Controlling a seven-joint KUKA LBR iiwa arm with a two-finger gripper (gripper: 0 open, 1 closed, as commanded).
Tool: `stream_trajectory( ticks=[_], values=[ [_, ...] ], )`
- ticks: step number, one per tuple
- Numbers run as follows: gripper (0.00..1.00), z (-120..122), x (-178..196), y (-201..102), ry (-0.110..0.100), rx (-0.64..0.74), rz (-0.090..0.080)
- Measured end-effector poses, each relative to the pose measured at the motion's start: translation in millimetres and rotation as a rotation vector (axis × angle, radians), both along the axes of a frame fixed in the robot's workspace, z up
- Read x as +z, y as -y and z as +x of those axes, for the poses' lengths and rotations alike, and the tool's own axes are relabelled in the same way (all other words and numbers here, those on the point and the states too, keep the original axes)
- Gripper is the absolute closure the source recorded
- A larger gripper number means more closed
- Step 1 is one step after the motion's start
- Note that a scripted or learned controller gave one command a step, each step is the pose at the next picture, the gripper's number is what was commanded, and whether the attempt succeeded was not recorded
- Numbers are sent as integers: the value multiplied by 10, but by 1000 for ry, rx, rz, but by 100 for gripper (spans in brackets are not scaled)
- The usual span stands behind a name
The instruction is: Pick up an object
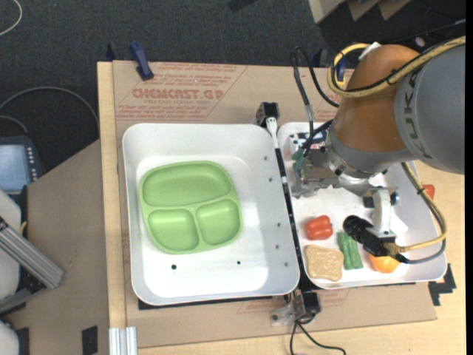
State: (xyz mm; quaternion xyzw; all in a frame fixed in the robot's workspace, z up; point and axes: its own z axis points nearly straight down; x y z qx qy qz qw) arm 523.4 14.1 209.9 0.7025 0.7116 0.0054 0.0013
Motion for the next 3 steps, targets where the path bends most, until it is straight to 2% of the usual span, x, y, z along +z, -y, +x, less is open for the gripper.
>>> stream_trajectory(
  ticks=[1,2,3],
  values=[
    [100,-335,335,-475,-7,-8,-5],
    [100,-431,1659,-596,6,-8,-2],
    [100,-445,1060,-195,-15,-17,-6]
  ],
)
